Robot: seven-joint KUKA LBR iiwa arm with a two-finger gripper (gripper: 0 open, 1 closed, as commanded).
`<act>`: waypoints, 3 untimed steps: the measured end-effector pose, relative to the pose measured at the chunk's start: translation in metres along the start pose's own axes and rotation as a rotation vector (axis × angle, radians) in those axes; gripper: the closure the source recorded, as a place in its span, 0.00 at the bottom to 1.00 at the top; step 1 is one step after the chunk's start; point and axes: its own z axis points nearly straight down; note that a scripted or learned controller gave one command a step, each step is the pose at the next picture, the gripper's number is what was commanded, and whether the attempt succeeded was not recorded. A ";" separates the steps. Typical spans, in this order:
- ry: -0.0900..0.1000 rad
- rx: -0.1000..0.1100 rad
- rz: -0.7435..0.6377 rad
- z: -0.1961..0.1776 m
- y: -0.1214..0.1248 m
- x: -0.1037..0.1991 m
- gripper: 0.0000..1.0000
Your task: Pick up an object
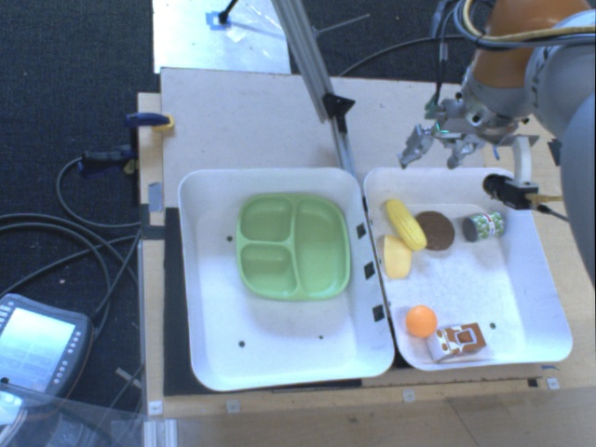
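Note:
My gripper point(434, 154) hangs open above the far edge of the right bin point(521, 287), with nothing between its fingers. Below it in that bin lie a yellow corn cob point(406, 223), a pale yellow wedge point(398, 257), a brown round disc point(435, 231) and a small dark green-and-white can point(483, 225) on its side. Nearer the front sit an orange ball point(421, 321) and a brown and white box point(458, 341). All of these lie apart from the gripper.
The left bin point(209, 333) holds a green divided plate point(293, 246). A grey metal pole point(307, 49) slants down to the gap between the bins. Cables and a pendant point(37, 343) lie on the floor at left.

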 end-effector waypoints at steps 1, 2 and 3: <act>0.000 0.000 0.000 0.000 0.000 0.000 0.00; 0.000 0.005 0.006 0.055 -0.010 -0.003 0.00; 0.000 0.005 0.007 0.108 -0.011 -0.014 0.00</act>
